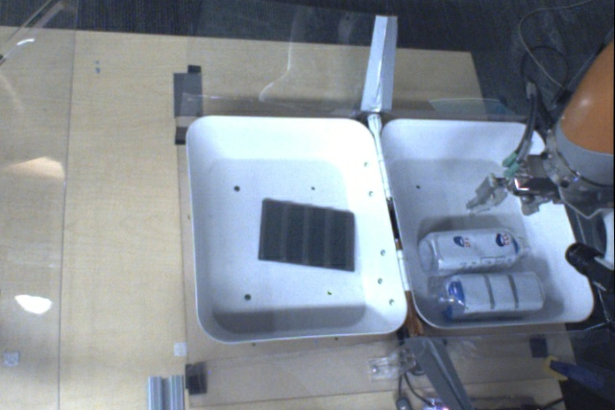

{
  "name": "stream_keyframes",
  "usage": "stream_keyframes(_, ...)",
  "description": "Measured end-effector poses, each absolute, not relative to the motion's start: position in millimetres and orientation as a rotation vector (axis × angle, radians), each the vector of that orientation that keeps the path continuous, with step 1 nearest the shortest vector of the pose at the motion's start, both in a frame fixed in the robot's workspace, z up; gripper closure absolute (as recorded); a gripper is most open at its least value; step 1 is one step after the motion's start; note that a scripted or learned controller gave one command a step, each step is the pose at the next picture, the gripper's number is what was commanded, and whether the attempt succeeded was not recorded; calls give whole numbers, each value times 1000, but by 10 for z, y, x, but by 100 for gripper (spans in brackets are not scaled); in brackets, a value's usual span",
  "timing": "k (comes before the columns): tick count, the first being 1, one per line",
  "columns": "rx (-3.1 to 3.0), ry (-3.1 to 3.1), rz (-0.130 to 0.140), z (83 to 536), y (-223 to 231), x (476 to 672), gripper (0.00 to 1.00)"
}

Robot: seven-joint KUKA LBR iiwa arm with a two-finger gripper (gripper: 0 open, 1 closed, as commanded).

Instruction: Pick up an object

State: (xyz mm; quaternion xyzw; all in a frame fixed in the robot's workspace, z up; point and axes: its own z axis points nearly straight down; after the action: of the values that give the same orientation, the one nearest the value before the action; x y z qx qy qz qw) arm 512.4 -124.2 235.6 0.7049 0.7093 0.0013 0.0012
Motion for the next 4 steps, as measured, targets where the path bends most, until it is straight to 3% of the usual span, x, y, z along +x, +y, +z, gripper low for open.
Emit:
stream_keyframes(1, 2260, 2166, 18, 896, -917, 5232, 0)
stream_keyframes(2, 2348, 2075, 12, 884, -1091, 5877, 0)
stream_keyframes(3, 2344, 2076, 20, 1007, -1081, 5898, 100)
stream_keyframes(4, 2344, 2076, 20, 1006, -1081, 5898, 0)
